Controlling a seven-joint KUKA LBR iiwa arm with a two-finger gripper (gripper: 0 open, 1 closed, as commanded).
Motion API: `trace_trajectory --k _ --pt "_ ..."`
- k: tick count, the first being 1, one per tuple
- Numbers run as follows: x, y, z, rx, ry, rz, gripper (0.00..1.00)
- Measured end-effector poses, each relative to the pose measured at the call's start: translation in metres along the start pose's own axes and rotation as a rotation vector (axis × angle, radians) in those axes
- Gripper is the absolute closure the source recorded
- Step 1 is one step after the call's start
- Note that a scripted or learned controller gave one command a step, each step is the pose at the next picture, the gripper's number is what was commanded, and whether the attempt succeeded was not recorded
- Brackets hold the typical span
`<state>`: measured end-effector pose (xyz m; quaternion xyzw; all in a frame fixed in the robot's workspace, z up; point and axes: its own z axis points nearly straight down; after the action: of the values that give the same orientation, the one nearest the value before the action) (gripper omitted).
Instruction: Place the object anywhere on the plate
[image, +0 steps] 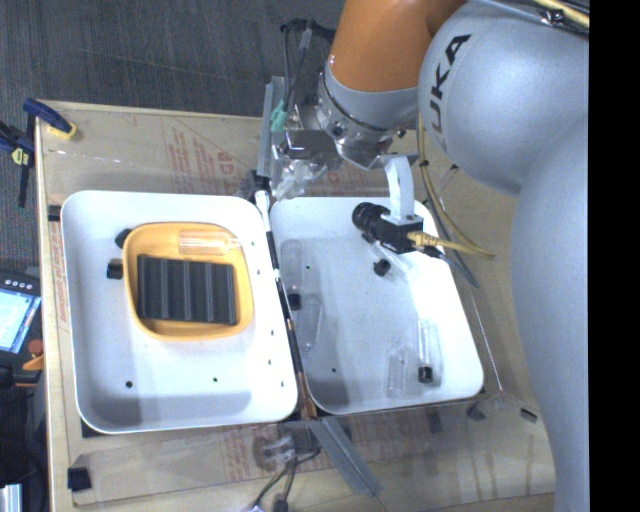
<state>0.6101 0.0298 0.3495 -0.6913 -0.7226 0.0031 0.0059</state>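
Camera view is showing, nearest, a clear tube with a black end (425, 352) lying in the right bin (350, 375) close to its near rim, with lots of bare white floor around it. Farther back, the yellow plate (150, 240) is sitting flat in the left bin (150, 385) and holding a dark ribbed block (190, 288). A small clear thing (205, 238) is resting on the plate's far rim, so I am guessing that is the object. Farthest, the claw (295, 178) is hanging over the far corner where the bins are meeting, and I cannot tell if it is open or closed.
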Motion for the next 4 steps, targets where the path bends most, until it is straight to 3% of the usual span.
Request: trace_trajectory --k 4 --pt "0.008 0.001 -0.037 0.01 0.005 -0.036 1.0"
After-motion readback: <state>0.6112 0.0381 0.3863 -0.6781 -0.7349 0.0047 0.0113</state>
